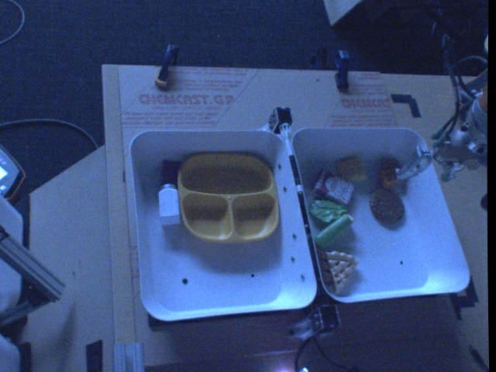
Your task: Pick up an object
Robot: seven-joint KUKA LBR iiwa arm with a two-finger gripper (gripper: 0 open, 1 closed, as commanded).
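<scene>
- So, two white bins sit side by side: the left bin (147, 277) and the right bin (434, 262).
- Inside the left one lies a yellow divided tray (228, 196), with a small white bottle (169, 204) touching its left edge.
- Along the right one's left side are a waffle piece (339, 268), green pods (331, 219) and a red packet (334, 186); a brown round cookie (387, 206) lies nearer the middle.
- My pincer (418, 161) hangs over that bin's far right corner, beside a small orange-brown item (387, 174); I cannot tell whether it is released or clenched.

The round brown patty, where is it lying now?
The round brown patty lies in the right bin, towards its back right, just below a small orange item and right of the green pieces.
</scene>
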